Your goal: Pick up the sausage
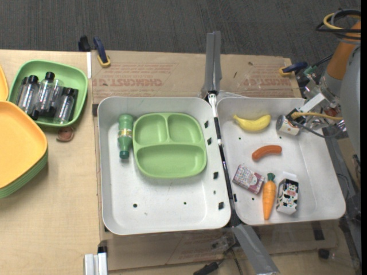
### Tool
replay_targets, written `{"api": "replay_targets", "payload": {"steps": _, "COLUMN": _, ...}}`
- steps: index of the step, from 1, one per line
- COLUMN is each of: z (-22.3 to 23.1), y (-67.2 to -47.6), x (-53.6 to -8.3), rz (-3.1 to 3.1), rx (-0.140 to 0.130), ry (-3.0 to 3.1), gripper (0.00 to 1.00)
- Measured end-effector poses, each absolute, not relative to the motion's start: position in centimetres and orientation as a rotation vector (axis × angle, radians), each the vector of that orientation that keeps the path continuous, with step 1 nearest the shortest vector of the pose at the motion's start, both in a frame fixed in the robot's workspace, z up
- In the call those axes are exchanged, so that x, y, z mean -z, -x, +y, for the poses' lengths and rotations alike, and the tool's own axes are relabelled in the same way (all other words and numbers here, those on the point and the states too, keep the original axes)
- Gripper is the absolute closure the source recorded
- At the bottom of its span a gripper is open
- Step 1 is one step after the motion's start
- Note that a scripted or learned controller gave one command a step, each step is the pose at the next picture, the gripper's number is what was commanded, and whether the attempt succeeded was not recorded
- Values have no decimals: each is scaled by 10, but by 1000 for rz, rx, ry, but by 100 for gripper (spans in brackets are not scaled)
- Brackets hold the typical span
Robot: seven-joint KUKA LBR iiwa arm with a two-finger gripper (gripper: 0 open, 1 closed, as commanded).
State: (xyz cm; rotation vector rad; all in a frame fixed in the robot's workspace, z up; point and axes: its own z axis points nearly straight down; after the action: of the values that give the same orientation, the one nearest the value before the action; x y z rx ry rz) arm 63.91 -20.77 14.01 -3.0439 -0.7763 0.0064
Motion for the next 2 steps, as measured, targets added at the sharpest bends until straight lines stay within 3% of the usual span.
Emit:
{"api": "replay_targets", "payload": {"steps": 1, "z": -221, "y": -651, "x": -144, "rz": -323, "rx": -5, "ry": 3125, "gripper": 100}}
{"api": "replay_targets", "payload": {"steps": 2, "z": -222, "y": -610, "x": -128, "rz": -586, "rx": -7, "ry": 3084, "gripper": 100}}
